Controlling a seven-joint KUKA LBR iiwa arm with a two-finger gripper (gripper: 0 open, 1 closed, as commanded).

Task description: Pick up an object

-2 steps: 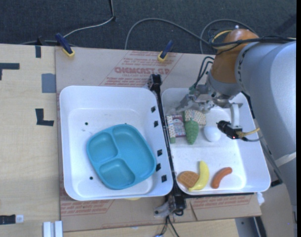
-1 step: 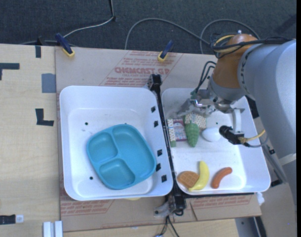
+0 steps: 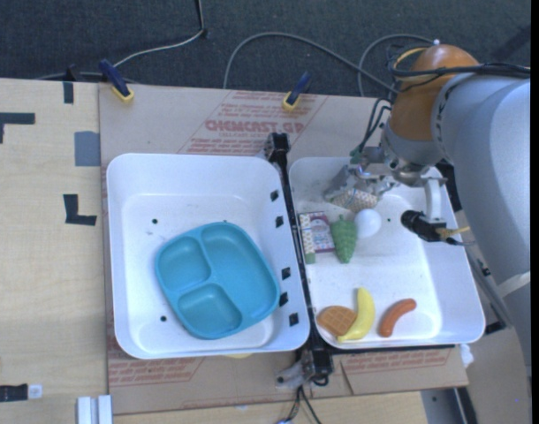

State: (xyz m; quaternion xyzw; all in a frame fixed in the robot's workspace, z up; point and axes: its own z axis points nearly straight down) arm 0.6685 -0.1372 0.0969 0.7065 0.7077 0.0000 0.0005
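Reaching in from the right, the grey arm's fingers [image 3: 362,193] hung low over the right white bin [image 3: 428,325], just above a small white ball [image 3: 368,223] beside a green bumpy toy [image 3: 345,240]; their spread could not be told. A blue divided plastic tray [image 3: 216,278] lay in the left white bin [image 3: 132,237].

This is a robot lab or test room, not a home. A grey industrial arm [image 3: 490,148] with an orange band reaches over a table [image 3: 40,237] whose top is marked with black tape pieces [image 3: 75,210]. Two white bins [image 3: 128,184] sit on a cardboard sheet [image 3: 243,122] held by blue and yellow clamps [image 3: 117,81]. Loose cables [image 3: 252,47] trail over dark carpet [image 3: 93,16], and the bins hold toy food [image 3: 362,314] and a blue plastic tray [image 3: 216,278].
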